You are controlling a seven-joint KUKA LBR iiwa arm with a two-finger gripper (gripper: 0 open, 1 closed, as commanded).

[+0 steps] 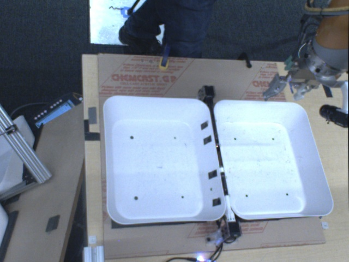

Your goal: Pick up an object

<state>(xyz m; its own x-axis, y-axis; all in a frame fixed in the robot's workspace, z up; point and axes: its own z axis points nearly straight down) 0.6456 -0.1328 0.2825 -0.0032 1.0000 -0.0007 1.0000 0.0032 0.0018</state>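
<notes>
Nearest the camera, a small knot of wires point(226, 234) sits at the front edge of the board point(92, 146), a brown sheet printed in red. The print there is mostly hidden under the bins and cannot be read. The left bin point(112, 146) and right bin point(313, 162) lie side by side on the board, touching along a dark seam. Four small black tabs point(207, 140) are spaced along that seam on the left bin's wall. Both bins are white and shallow with rounded corners. A few dark dots mark each floor, and the right bin shows faint scuffs. I cannot tell which thing is meant to be picked up, or where it is. Off to the left, a metal rail point(24, 152) and a blue strip point(54, 109) rest on a tan table. Beyond the bins the board's print reads "CHEMCAST GP" point(144, 76), and the same red print runs slantwise at the far right corner. A small yellow and blue piece point(163, 63) lies at the board's far edge. The gripper point(284, 89) hangs over the far right corner of the board, just outside the right bin's far rim. Its fingers point(271, 89) are spread apart with nothing between them. Farthest back is dark carpet with a pale patch point(106, 15).
</notes>
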